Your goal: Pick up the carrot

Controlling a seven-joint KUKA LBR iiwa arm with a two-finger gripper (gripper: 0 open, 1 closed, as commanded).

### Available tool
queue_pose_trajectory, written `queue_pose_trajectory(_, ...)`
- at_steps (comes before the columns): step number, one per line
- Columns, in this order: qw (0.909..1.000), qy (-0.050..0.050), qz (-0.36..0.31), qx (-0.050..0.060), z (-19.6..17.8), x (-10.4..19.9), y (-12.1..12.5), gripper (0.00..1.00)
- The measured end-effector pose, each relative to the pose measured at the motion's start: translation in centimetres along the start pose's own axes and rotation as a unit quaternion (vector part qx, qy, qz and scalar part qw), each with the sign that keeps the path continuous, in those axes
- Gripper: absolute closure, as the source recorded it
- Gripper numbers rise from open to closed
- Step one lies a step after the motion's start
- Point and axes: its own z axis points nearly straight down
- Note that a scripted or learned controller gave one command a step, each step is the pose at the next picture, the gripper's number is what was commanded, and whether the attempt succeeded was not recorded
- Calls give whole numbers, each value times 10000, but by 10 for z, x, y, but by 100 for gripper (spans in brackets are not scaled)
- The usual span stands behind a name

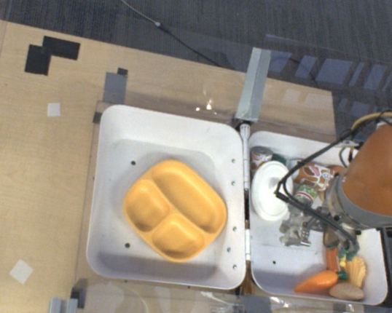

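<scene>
The orange carrot [317,281] lies at the near edge of the right bin [266,270], beside a beige rounded item. My gripper [297,231] hangs over the middle of the right bin, up and to the left of the carrot, apart from it. Its metal fingers point down toward the bin floor, and nothing shows between them. The arm's big orange band [389,171] covers the bin's far right part.
The left bin [112,176] holds a yellow sectioned plate [175,208]. In the right bin are a white round dish [272,190], a small can [260,156], a printed package [315,180], a corn cob [357,270] and a beige item [346,290].
</scene>
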Motion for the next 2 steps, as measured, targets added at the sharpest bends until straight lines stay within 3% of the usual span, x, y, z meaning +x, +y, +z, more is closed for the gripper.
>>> queue_pose_trajectory(1, 10000, 26, 26, 10, 2, 1, -3, 0)
queue_pose_trajectory(2, 9945, -3, -1045, 8, 99, -3, -33, 0)
